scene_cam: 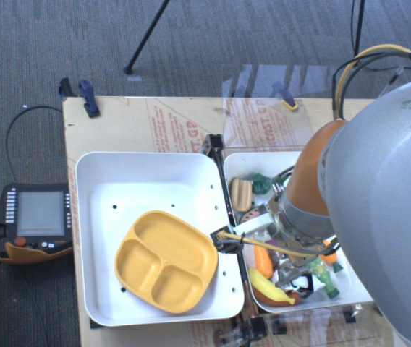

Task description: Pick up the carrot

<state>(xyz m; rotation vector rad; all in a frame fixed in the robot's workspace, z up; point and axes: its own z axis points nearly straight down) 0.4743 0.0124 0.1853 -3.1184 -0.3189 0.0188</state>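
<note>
Grey and very large, the arm (379,208) covers the right side of the view, with its orange band (312,176) above the wrist. Below it the pincer (286,262) hangs over the right bin (252,161); I cannot tell if it is open or closed. The carrot (263,260) lies in this bin, just left of the pincer and touching a banana (269,288) below it. A green item (262,184) and a tan block (241,194) lie further up in the same bin. The left bin (147,168) holds a yellow divided plate (166,262). Both bins stand on a pale board (162,125) with red printed writing, which is mirrored and too small to read. A handheld controller (37,221) with a screen lies on the dark carpet (191,35) at the left.
</note>
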